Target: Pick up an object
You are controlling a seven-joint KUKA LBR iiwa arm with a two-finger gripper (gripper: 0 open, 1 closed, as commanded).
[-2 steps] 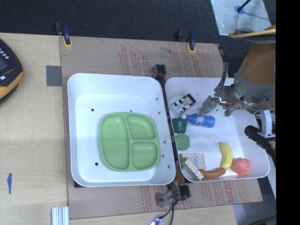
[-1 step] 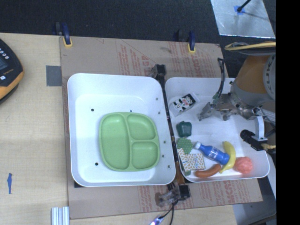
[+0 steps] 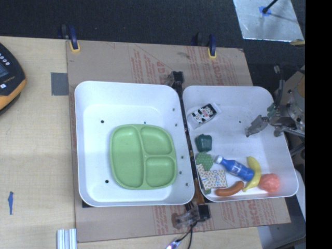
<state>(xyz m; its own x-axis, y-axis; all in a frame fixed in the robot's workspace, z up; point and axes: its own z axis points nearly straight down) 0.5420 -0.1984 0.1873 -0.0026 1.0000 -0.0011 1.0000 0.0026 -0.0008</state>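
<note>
In the right bin (image 3: 236, 93) lie a black-and-white patterned card (image 3: 202, 114), a dark green pepper (image 3: 204, 142), a green broccoli piece (image 3: 204, 160), a patterned box (image 3: 212, 179), a blue bottle (image 3: 236, 168), a yellow banana (image 3: 253, 172), a brown sausage (image 3: 229, 190) and an orange-red round fruit (image 3: 268, 182). My gripper (image 3: 262, 132) hangs over the bin's right side, above bare white floor. It is open, with nothing between its fingers. The banana and bottle lie below it in the view, well apart from it.
The left bin (image 3: 93, 100) holds a light green divided plate (image 3: 142, 155). A yellow-and-black device (image 3: 8, 82) sits at the bench's left edge. Blue clamps (image 3: 74, 40) hold the brown board at the back.
</note>
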